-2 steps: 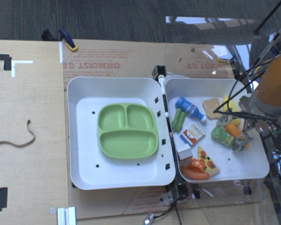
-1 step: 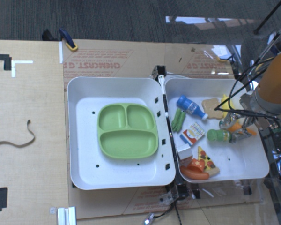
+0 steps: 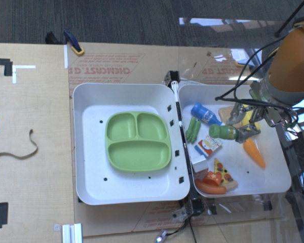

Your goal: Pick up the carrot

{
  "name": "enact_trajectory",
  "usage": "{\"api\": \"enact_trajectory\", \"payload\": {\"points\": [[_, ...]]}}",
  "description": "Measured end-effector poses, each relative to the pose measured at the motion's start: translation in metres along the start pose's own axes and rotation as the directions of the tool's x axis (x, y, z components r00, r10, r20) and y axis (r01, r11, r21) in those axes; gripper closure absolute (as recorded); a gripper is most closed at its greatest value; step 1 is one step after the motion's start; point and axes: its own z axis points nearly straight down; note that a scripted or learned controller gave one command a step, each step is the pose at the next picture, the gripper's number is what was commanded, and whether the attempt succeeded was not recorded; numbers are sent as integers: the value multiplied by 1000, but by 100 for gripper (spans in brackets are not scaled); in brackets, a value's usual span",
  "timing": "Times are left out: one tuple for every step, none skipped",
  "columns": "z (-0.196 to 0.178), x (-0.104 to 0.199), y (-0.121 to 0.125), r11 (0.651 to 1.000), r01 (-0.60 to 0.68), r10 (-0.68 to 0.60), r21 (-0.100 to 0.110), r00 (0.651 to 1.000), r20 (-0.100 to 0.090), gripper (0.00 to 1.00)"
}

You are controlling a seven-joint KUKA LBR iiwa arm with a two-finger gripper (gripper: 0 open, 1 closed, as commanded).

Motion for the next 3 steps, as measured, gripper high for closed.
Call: {"api": "enact_trajectory", "payload": {"points": [[34,27,-85,972,237,-237,0,972,0,100],[-25,1,-5,994,-106,106,1,994,1,100],[54,26,-72,986,165,-165,-1,986,-2,100]]}}
